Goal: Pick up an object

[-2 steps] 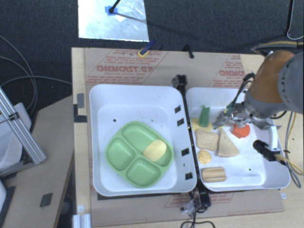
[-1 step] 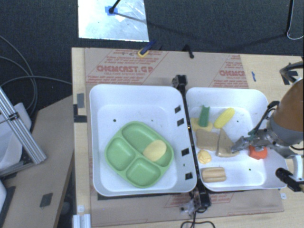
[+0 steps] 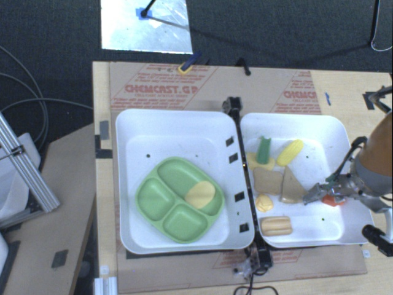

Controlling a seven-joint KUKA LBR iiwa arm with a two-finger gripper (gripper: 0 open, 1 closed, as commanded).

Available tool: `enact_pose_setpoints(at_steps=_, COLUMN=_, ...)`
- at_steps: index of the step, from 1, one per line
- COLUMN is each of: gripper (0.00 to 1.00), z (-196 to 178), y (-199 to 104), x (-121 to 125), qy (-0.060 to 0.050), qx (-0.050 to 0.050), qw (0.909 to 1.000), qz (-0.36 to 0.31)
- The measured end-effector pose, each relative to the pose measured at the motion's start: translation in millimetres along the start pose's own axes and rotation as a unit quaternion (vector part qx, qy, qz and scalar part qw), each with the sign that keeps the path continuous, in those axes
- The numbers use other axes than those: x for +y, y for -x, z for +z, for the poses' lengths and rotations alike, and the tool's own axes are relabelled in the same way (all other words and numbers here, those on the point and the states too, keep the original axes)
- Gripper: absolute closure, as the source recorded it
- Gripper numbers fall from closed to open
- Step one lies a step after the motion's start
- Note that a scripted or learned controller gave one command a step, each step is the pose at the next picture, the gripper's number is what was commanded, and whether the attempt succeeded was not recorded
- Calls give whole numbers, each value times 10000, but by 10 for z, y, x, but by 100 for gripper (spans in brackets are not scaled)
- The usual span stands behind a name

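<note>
The right bin (image 3: 331,131) holds several toy foods. A green piece (image 3: 264,150) and a yellow corn cob (image 3: 289,152) lie at its back. Tan wedge-shaped pieces (image 3: 276,182) sit in its middle, a small yellow piece (image 3: 264,203) lies just in front of them, and a tan bun (image 3: 276,225) rests at the front. My gripper (image 3: 320,193) reaches in from the right, low over the bin floor, its tip just right of the tan pieces. A small red thing (image 3: 333,200) shows right at the gripper; whether it is held is unclear.
The left bin (image 3: 132,134) carries a green divided plate (image 3: 166,198) with a pale yellow piece (image 3: 200,194) in its right compartment. A black divider with clips (image 3: 241,177) runs between the bins. The grey arm (image 3: 374,165) covers the right bin's right edge.
</note>
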State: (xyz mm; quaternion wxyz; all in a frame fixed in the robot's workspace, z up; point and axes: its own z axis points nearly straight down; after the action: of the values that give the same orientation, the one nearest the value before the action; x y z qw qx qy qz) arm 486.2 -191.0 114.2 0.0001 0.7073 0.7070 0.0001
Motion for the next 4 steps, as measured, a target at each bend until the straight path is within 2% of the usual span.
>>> enact_pose_setpoints(at_steps=1, gripper=100, z=-105, y=-5, x=22, qy=25, qx=-4, qw=10000, qz=-7)
enact_pose_setpoints(at_steps=2, gripper=100, z=296, y=146, x=205, qy=17, qx=7, qw=10000, qz=-13)
enact_pose_setpoints(at_steps=3, gripper=100, z=-554, y=-185, x=618, qy=63, qx=-10, qw=10000, qz=-50)
enact_pose_setpoints(at_steps=4, gripper=100, z=318, y=-109, x=356, qy=7, qx=-3, qw=10000, qz=-2)
